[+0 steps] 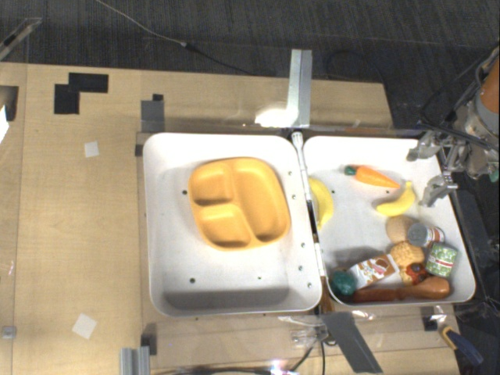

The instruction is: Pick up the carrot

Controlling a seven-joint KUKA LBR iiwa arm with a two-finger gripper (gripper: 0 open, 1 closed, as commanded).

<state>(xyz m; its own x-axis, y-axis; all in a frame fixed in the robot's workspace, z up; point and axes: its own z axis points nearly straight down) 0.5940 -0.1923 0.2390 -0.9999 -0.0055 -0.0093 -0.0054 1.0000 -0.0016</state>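
Here one carrot (373,176) lies beside two bananas (398,201) in the right bin (344,151).

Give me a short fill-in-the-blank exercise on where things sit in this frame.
1. The carrot lies in the ____ bin as the camera sees it.
2. The yellow divided plate has ____ compartments.
3. The end effector is over the right bin's ____ edge, apart from the carrot.
4. Between the carrot and the end effector lies a small ____.

Missing words: right; three; right; banana
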